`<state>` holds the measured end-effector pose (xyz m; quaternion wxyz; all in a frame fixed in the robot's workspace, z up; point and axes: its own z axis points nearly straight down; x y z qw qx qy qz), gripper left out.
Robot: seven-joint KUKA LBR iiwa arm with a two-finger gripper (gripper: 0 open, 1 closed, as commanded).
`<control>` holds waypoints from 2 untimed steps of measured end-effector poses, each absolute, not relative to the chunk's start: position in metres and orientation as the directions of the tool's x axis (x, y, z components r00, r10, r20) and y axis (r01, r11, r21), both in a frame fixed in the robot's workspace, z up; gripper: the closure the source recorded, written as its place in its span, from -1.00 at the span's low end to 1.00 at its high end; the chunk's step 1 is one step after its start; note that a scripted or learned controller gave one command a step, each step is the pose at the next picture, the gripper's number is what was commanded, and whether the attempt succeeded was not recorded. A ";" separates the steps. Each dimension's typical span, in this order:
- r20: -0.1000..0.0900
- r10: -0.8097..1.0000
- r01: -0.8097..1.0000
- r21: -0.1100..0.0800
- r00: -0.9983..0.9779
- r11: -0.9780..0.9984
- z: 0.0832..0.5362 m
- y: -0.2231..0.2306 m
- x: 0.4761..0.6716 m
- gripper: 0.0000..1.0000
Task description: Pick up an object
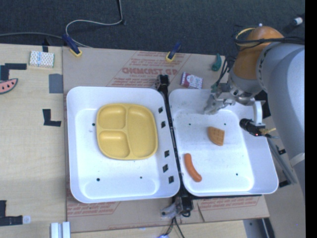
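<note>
- Camera view, from above the bench at a slant: a grey KUKA robot arm with an orange band (257, 48) above its wrist reaches in from the right edge and bends down over the far side of the right shallow white plastic bin (257, 180).
- The arm's metal two-finger gripper (214, 108) hangs just above the bin's far wall, its tips pointing down and to the left; whether it is open or closed cannot be told from this angle, and no object shows between its tips.
- Inside the right bin, a small tan wedge-shaped piece of toy bread (216, 135) lies near the centre, a little in front of the gripper and apart from it.
- An orange-red toy sausage (192, 167) lies nearer the bin's front left, set at a slant and well apart from the wedge.
- The left shallow white plastic bin (79, 182), touching the right one along a shared edge lined with black clips, holds a yellow plastic plate with three compartments (127, 131), lying flat at its centre.
- Both bins sit on a sheet of brown cardboard with red printing (143, 68), spread over the pale wooden bench (29, 157).
- Beyond the bins, a small red-and-white packet (191, 80) lies on the cardboard just behind the right bin's far left corner.
</note>
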<state>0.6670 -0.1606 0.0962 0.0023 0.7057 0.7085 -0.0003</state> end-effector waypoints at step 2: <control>-0.002 1.000 1.000 0.001 -0.001 0.001 0.086 -0.130 0.636 -1.00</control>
